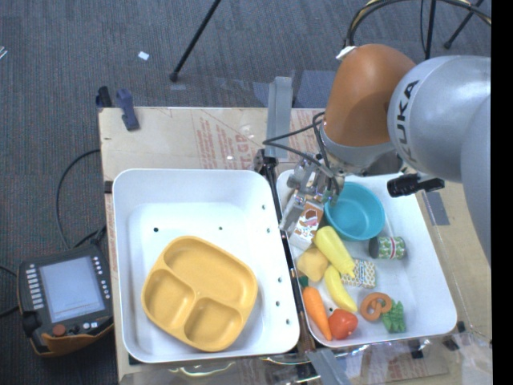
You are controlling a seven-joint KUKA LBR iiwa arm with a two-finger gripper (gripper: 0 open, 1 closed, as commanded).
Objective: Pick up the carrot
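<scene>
Dark grey carpet floor (96, 30) lies beyond and to the left of the gripper (314, 184), crossed by thin black tripod legs (200, 30). Under the gripper stands a bench topped with brown cardboard (192, 139). Well off to the gripper's lower left, a teach pendant (68, 295) with a grey screen rests on the floor, its black cable (68, 191) looping toward the bench.

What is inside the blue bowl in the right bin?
The blue bowl shows only its own blue interior, nothing visible in it. The gripper and arm overlap its upper left rim, so that edge of the bowl is hidden.
</scene>
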